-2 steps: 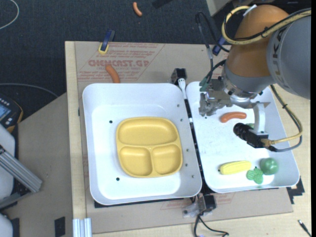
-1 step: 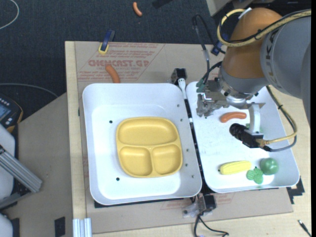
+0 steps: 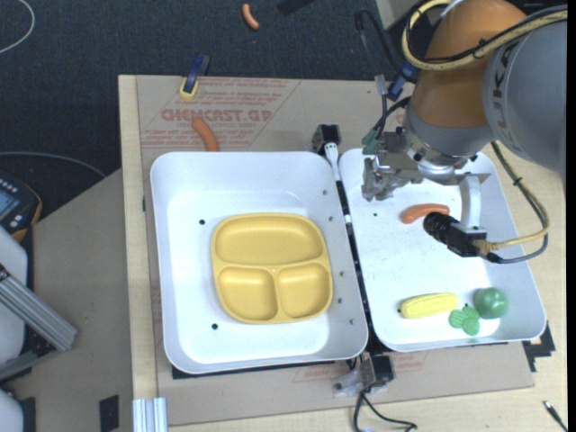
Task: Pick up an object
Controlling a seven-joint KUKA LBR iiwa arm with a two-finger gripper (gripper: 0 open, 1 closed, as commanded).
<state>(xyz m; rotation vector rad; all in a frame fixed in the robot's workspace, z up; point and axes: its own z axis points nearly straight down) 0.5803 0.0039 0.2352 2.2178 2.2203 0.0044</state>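
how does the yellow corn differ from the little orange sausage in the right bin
The corn is yellow and thicker; the sausage is orange and slimmer. The corn lies near the bin's front edge beside green toys, while the sausage lies farther back, close under the gripper. Both lie flat in the right bin.

White bins: two
Yellow divided plate: one
Corn cob: one
Green vegetables: two
Orange sausages: three
Gripper: one
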